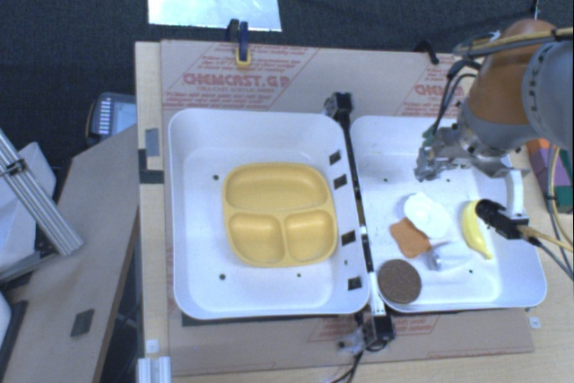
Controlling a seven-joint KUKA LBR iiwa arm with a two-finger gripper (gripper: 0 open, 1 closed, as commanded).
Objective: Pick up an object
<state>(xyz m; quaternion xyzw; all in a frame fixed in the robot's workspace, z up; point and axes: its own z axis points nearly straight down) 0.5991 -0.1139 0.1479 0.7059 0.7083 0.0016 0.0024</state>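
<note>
Gripper: the gripper (429, 168) is low over the upper, bare part of the right bin (386, 148). From this slant I cannot tell if it is open or closed, and nothing is seen held in it.
Nearest object: a white oval piece (426, 214) lies near the gripper, toward the front of the bin and apart from it.
Other candidates: an orange flat piece (410, 238) touches the white one. A small grey thing (433, 259) is just beside them, a brown round disc (399, 280) sits at the front rim, and a banana (473, 229) lies further right.
Arm: the grey arm (511, 94) reaches in from the right, above the back of the bin.
Left bin: the left bin (193, 193) carries a yellow divided tray (273, 213), well apart from the gripper.
Done: I judge that only the approach into the right bin is made.
Left to do: choosing one object, coming down on it, closing on it and lifting it. All objects lie on the bin floor, so no pick is made yet.
</note>
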